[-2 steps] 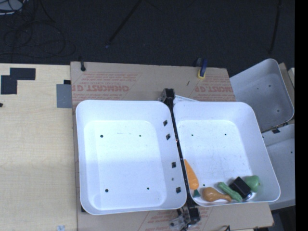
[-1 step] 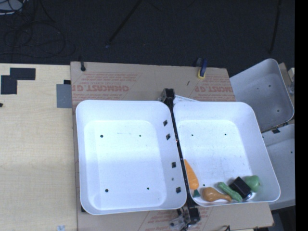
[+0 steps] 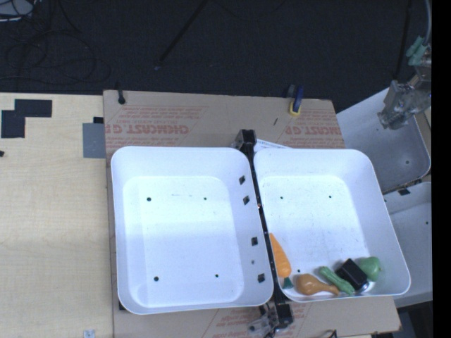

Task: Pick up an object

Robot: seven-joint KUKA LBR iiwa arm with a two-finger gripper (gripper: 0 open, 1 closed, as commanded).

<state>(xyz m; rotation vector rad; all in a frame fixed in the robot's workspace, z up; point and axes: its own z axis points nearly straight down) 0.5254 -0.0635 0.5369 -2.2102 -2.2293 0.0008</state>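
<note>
Camera view, slanted down over a pale wooden counter (image 3: 49, 210) carrying a left shallow white plastic bin (image 3: 120, 189) and a right shallow white plastic bin (image 3: 377, 189), edge to edge at mid-frame.

Grey metal claw (image 3: 400, 108) at the upper right of the frame, off beyond the right bin's far corner and well apart from everything inside it. Too small and blurred to say whether spread or pressed together; cannot tell. Nothing visibly pinched.

Candidates all crowded into the lower right of the frame, along the right bin's near wall:
- Orange tapered carrot-shaped toy (image 3: 280, 255), lying against the divider side, slightly apart from the rest.
- Tan pear-shaped toy (image 3: 310, 284), just beside the carrot's lower end.
- Green elongated pod-like toy (image 3: 335, 279), touching or nearly touching the tan one.
- Black boxy block (image 3: 352, 274), resting over or against the green pod; hard to say which.
- Green rounded toy (image 3: 369, 265), in the corner next to the block.

Judging by look: probably light, hollow play-food plastic, stiff and smooth, so likely to slip or roll under a poor pinch rather than break.

Best bet seems the orange carrot: most free space around it. Take across the thick upper half, square to its length, keeping off the bin wall. Expect a glancing grip near the taper to squirt it out. Black block second choice, flat sides kinder to a pinch, but hemmed in by neighbours.
</note>
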